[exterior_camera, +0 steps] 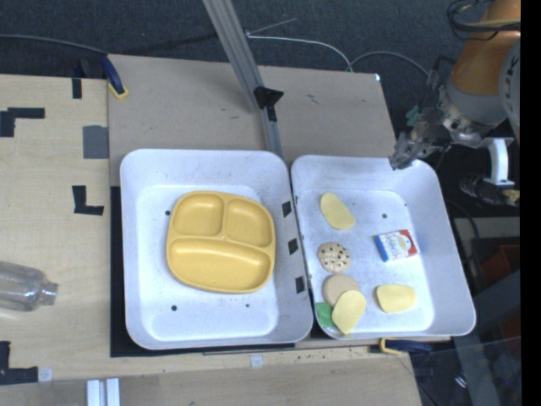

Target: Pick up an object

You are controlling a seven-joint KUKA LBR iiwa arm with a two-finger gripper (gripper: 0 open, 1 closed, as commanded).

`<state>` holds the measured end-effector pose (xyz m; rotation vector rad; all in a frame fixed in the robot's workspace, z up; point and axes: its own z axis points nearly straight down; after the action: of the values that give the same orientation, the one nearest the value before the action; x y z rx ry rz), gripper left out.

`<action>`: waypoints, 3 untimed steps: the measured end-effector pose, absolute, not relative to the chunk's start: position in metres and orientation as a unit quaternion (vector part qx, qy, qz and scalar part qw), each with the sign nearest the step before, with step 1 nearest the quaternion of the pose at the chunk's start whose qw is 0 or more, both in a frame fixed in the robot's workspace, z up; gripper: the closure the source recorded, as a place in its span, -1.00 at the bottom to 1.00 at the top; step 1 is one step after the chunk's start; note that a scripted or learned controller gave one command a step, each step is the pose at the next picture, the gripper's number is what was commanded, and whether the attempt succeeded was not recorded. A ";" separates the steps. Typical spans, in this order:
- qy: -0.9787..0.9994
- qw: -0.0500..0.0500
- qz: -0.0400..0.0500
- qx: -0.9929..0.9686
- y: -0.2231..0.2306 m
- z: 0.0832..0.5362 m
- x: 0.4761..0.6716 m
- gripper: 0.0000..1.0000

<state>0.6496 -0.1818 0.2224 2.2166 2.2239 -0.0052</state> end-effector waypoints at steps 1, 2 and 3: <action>0.707 0.001 -0.001 0.707 -0.196 0.208 0.658 1.00; 0.708 -0.003 -0.003 0.706 -0.164 0.141 0.645 1.00; 0.709 -0.004 -0.002 0.705 -0.102 0.115 0.611 1.00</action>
<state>0.6108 -0.1023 0.1146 2.2210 2.2318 -0.0051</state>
